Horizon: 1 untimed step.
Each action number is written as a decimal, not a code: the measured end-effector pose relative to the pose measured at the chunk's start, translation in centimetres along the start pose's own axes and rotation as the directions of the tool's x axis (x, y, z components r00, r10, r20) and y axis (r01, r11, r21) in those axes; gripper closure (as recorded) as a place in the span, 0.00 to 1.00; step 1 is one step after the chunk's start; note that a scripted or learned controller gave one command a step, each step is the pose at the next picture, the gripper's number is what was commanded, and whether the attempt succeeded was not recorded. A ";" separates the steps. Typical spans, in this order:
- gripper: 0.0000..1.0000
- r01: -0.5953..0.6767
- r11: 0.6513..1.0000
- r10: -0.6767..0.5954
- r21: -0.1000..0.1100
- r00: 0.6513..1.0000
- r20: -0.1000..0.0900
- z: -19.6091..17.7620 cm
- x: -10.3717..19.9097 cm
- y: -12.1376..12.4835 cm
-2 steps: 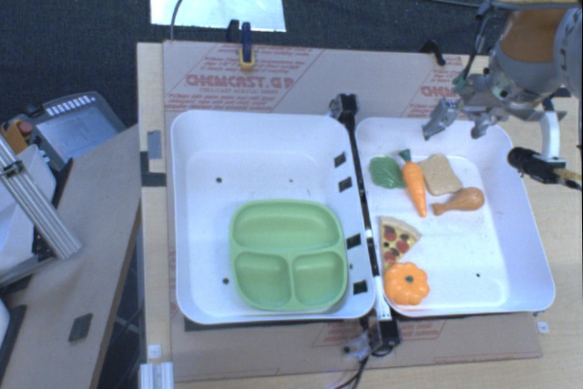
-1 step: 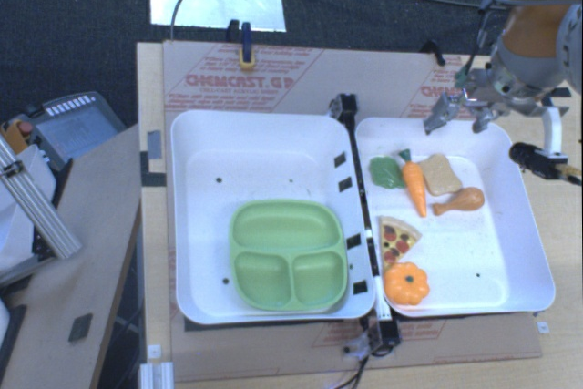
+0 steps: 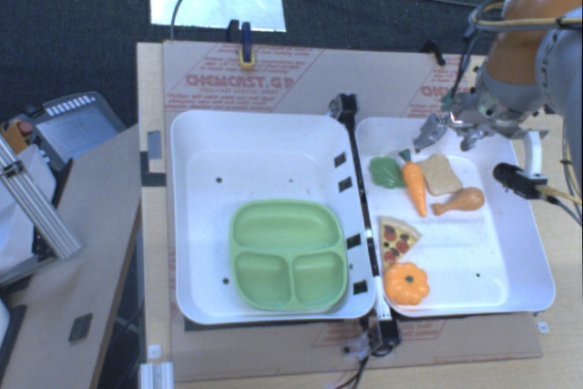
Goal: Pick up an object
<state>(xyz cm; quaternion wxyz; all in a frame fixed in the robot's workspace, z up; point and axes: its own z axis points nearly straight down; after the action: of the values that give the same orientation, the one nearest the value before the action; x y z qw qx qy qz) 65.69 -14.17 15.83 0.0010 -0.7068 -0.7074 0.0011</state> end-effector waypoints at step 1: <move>0.00 0.004 1.000 -0.004 0.000 1.000 0.000 6.1 0.2 0.5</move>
<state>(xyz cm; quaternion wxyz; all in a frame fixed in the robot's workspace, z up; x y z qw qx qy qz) 66.16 -13.93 9.72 0.0011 -0.7055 -0.7087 0.0009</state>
